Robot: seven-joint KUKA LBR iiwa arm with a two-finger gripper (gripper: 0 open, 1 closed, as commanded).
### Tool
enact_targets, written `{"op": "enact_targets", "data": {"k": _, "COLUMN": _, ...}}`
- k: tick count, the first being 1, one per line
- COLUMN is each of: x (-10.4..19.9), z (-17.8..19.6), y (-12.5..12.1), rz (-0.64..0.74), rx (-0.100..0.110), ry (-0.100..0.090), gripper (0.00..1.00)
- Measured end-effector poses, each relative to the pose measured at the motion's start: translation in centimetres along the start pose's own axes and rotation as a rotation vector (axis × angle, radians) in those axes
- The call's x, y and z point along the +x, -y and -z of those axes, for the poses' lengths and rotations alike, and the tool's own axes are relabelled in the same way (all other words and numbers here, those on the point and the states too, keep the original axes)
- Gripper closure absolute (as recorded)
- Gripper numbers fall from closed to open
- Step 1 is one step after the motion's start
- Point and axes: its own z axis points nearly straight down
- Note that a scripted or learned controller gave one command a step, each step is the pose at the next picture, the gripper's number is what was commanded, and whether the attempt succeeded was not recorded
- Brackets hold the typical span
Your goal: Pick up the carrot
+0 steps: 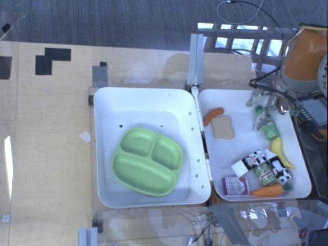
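The arm (307,60) shows a rounded orange band, black cables, and a slim metallic tool (267,113).

I've only got the one fixed cam here, mounted above the bench (46,152) and looking down at a bit of a slant. It sits far enough back to fit both white bins side by side, the left bin (102,137) and the right bin (241,106), plus a strip of dark floor (102,9) along the top. The arm (302,60) pokes in from the right edge.
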Motion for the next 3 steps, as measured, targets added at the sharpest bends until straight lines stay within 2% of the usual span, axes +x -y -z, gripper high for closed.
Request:
{"op": "enact_targets", "data": {"k": 1, "x": 0.63, "z": 0.96, "y": -0.27, "rz": 0.148, "rx": -0.002, "ry": 0.001, "gripper": 0.00}}
{"op": "enact_targets", "data": {"k": 3, "x": 0.64, "z": 0.96, "y": -0.25, "rz": 0.147, "rx": -0.002, "ry": 0.001, "gripper": 0.00}}
